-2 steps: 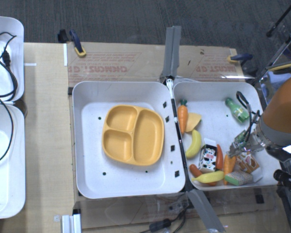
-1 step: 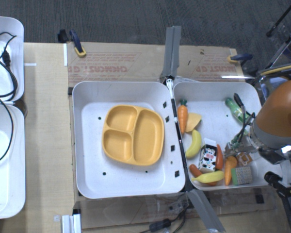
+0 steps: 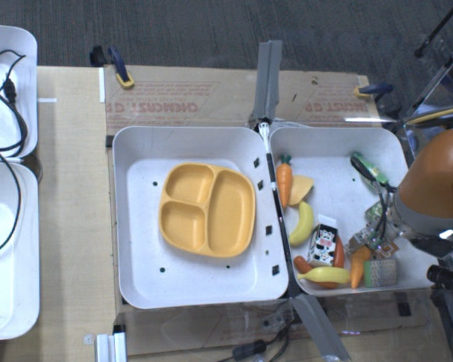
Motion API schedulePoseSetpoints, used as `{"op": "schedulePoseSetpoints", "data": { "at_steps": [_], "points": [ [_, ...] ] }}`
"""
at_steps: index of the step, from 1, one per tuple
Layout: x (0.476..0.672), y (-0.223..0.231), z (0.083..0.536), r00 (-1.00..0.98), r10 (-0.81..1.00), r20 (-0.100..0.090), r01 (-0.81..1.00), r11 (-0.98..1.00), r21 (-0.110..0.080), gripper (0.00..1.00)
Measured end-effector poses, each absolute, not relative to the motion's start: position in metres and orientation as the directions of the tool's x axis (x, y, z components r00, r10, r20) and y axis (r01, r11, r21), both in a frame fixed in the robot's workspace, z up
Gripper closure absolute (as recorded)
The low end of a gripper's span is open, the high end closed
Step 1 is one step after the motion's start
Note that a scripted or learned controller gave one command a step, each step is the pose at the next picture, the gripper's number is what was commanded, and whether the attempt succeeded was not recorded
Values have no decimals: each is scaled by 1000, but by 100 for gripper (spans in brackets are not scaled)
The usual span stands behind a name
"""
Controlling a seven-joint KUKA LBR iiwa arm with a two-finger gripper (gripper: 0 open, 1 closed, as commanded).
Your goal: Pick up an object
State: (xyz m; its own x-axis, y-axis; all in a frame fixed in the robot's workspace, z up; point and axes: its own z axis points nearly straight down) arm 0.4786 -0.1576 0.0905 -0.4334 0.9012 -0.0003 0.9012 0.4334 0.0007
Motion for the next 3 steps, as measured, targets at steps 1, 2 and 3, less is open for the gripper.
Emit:
{"op": "schedulePoseSetpoints", "data": {
  "at_steps": [1, 2, 3],
  "points": [
    [479, -158, 98, -430, 903, 2, 903, 430, 0, 100],
    [479, -96, 200, -352, 936, 1, 936, 352, -3, 100],
    [479, -96, 200, -351, 936, 1, 936, 351, -3, 0]
  ]
}}
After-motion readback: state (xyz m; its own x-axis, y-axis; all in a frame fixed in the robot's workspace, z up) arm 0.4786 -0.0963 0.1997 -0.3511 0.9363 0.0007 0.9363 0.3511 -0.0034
